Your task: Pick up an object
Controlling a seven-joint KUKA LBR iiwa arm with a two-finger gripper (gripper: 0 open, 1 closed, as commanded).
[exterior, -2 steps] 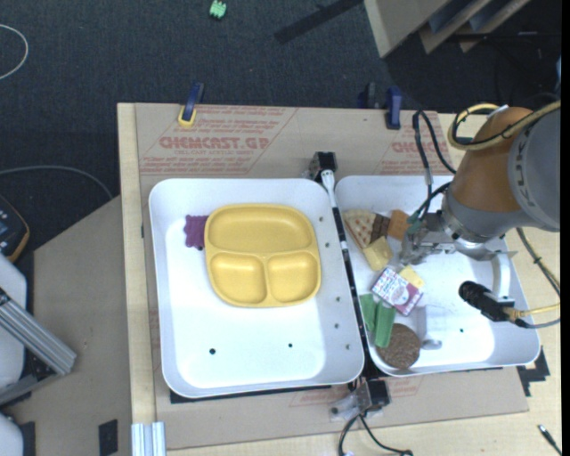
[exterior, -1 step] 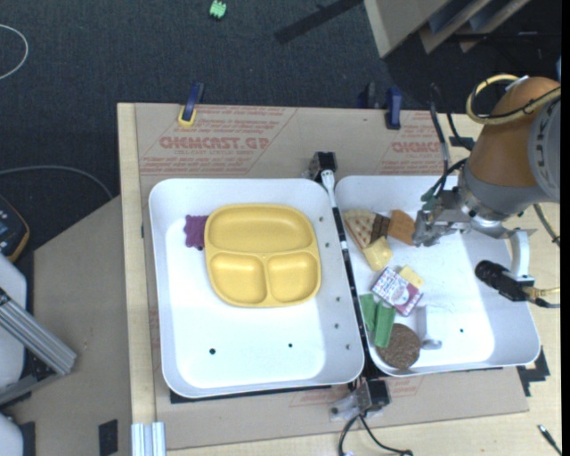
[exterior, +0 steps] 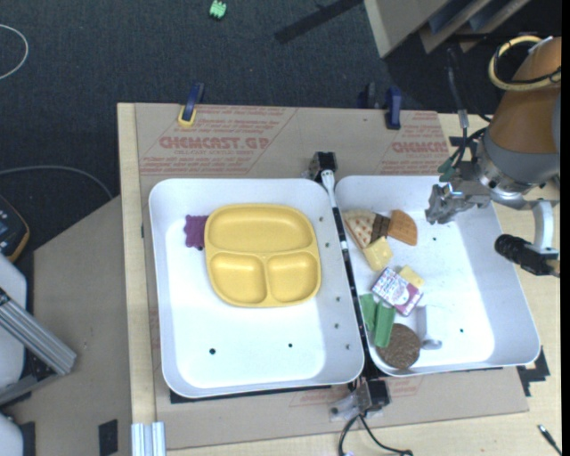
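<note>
— Jaws first: how do they stand?

— My jaws (exterior: 443, 207) hang over the right bin (exterior: 499, 294), toward its twelve-o'clock rim. Whether they are parted or pinched I cannot tell; the tips are too small and dark. I see nothing between them.

— Where are the things to pick?

— All bunched along the nine-o'clock wall of that bin. Nearest me, at about nine o'clock from my jaws, an orange-brown wedge (exterior: 403, 228) touching a dark piece and a speckled tan slice (exterior: 360, 229). Toward six o'clock from those: a pale yellow block (exterior: 378, 254), then a small printed packet (exterior: 393, 289) with a yellow cube (exterior: 411, 278) beside it, then green sticks (exterior: 378, 319), and a brown disc (exterior: 400, 346) by the bin's six-o'clock rim. My jaws are apart from all of them.

— And the other bin?

— The left bin (exterior: 191, 356) carries a yellow divided tray (exterior: 263, 254), three compartments, lying flat. A purple thing (exterior: 195, 231) peeks from under its nine-o'clock edge.

— What about the counter and the room?

— The counter (exterior: 142, 151) is tan board with red printing, held at twelve o'clock by a yellow clamp (exterior: 188, 111) and a blue clamp (exterior: 393, 107). Dark carpet (exterior: 107, 53) lies beyond it, with a thin pale cable looping at the ten-o'clock corner and a small green object (exterior: 217, 10) at the top.
</note>
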